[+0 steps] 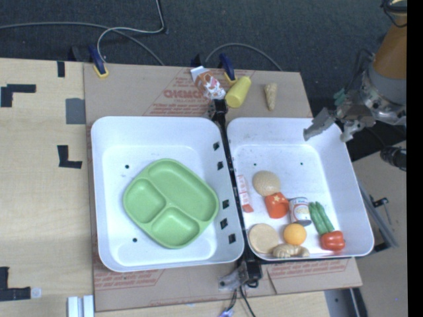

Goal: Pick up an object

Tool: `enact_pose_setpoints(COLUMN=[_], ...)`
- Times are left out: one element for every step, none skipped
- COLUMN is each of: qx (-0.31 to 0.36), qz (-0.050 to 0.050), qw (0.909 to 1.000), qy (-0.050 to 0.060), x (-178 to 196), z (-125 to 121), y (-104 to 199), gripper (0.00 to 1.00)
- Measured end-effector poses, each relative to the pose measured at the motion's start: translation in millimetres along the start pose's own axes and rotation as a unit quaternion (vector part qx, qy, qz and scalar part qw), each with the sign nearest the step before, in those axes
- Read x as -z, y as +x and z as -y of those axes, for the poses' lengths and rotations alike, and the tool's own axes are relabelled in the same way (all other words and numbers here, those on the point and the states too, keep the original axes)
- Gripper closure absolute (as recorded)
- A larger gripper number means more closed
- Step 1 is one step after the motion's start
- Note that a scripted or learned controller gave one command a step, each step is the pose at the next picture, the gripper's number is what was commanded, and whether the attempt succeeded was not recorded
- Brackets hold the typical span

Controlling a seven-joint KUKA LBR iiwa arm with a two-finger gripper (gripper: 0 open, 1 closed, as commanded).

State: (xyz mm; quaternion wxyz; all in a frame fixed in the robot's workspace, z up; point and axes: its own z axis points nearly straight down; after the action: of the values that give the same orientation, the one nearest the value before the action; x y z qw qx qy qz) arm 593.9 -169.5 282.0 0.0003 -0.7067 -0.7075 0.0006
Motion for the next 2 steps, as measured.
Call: enact_pose_setpoints(qx=[0.0,-0.001], qz=[-0.001,0.001], qw=[1.0,1.0], qy=[0.002,-0.003], x=[-140,-196], z=[48,79], y=[42,68], gripper=[0.0,0.0])
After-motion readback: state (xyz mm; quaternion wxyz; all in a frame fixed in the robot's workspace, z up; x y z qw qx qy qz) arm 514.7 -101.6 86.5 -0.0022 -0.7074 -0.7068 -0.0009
